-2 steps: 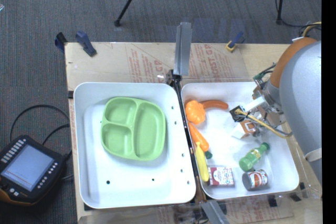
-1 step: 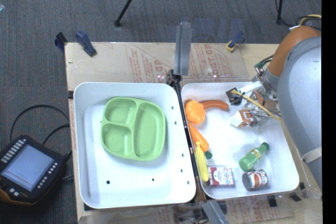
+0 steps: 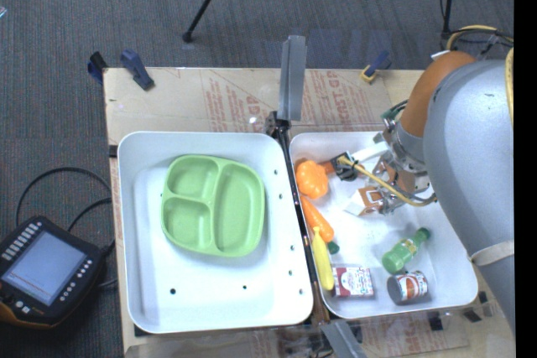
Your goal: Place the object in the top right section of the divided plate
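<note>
The green divided plate (image 3: pixel 215 205) lies in the left white bin (image 3: pixel 143 281), with nothing in its sections. My gripper (image 3: pixel 375 199) hangs low over the upper middle of the right bin (image 3: pixel 453 264), pointing left from the grey arm. An orange pepper (image 3: pixel 311 178) sits just left of it by the bin's left wall. A carrot (image 3: pixel 318 220) and a yellow banana-like piece (image 3: pixel 322 262) lie below the pepper. Nothing can be seen between the gripper's tips.
A green bottle (image 3: pixel 405 251), a small can (image 3: pixel 409 287) and a red box (image 3: pixel 352 282) lie along the right bin's near side. The arm's bulky grey body (image 3: pixel 474 155) covers the bin's right edge. A tablet controller (image 3: pixel 42 268) sits off the bench at left.
</note>
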Robot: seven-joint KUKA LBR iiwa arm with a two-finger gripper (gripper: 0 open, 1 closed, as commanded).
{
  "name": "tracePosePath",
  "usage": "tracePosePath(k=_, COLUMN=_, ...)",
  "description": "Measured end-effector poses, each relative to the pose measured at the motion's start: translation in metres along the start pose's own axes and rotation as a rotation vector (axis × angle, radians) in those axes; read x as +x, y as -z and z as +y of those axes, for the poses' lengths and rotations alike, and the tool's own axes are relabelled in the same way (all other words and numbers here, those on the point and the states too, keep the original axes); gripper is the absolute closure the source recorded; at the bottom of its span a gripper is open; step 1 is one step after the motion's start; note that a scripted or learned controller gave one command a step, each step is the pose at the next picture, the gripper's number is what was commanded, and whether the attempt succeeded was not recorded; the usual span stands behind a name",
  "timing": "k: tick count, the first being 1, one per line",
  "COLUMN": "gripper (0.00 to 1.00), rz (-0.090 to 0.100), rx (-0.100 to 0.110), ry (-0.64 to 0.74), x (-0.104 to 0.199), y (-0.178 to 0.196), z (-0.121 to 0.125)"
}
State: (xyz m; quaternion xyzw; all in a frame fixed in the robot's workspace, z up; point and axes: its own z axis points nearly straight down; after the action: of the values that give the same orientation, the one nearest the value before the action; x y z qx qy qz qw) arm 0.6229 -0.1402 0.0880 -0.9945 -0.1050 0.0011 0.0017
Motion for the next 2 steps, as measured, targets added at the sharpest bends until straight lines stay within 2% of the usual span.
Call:
tracePosePath(k=1, gripper=1.0, rz=-0.001, rx=-0.002, ry=0.068, x=0.015, y=0.0, z=-0.015)
tracePosePath(k=2, gripper=1.0, rz=-0.001, rx=-0.001, ry=-0.009, x=-0.028, y=0.0, z=0.043)
